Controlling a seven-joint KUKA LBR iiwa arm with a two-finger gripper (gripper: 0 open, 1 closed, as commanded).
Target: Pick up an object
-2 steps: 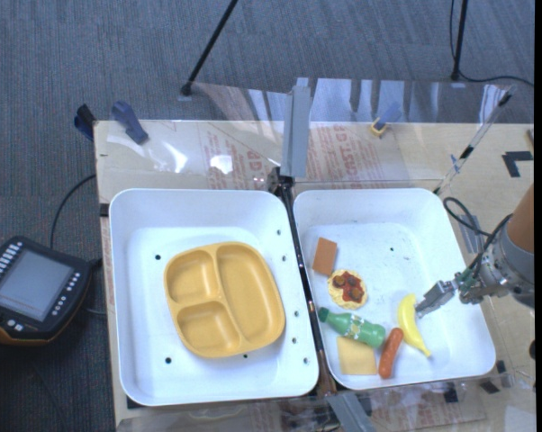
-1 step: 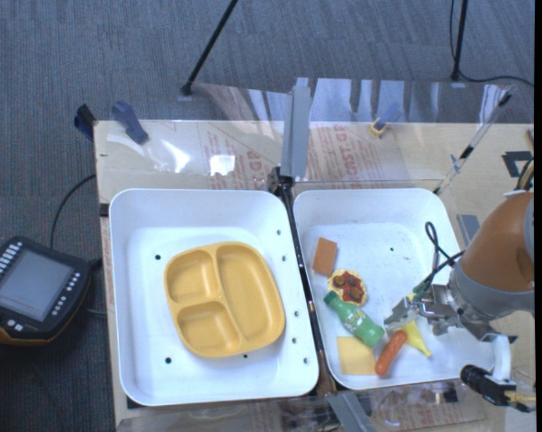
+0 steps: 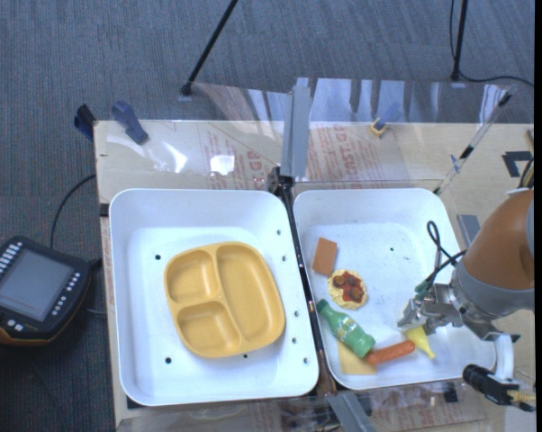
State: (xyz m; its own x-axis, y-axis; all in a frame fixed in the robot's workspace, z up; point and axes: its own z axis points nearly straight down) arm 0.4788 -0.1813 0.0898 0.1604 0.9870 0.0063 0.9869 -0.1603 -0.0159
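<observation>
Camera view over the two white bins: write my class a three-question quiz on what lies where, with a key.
1. True or false: the yellow three-compartment plastic tray lies in the right white bin.
2. Which item lies nearest the two-finger gripper? A. orange rectangular block B. small yellow cone-shaped piece C. round toy pizza
3. Fill in: the green toy bottle lies beside the orange toy ______.

Key: 1 false, it lies in the left white bin; 2 B; 3 carrot.
</observation>
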